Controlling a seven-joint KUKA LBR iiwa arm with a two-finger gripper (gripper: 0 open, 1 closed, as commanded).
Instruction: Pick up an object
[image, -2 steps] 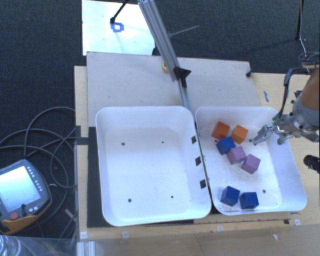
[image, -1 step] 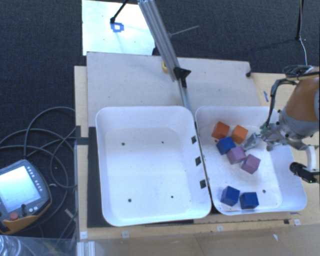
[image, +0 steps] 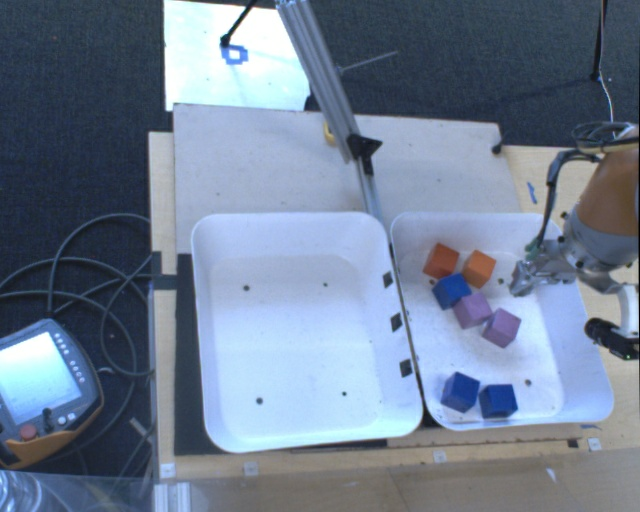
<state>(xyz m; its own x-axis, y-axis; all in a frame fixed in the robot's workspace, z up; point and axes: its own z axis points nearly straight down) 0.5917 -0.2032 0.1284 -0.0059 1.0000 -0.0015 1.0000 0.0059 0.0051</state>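
The right bin holds several small cubes. Two orange cubes sit near its far side, with a blue cube just below them. Two purple cubes lie in the middle. Two more blue cubes rest near the front wall. My gripper hangs over the bin's right part, a little to the right of the second orange cube and above the purple ones. Nothing shows between its fingers.
The left bin stands beside the right one, their walls meeting at the middle. A slanted metal pole crosses the bench at the back. A teach pendant and cables lie on the floor at the left.
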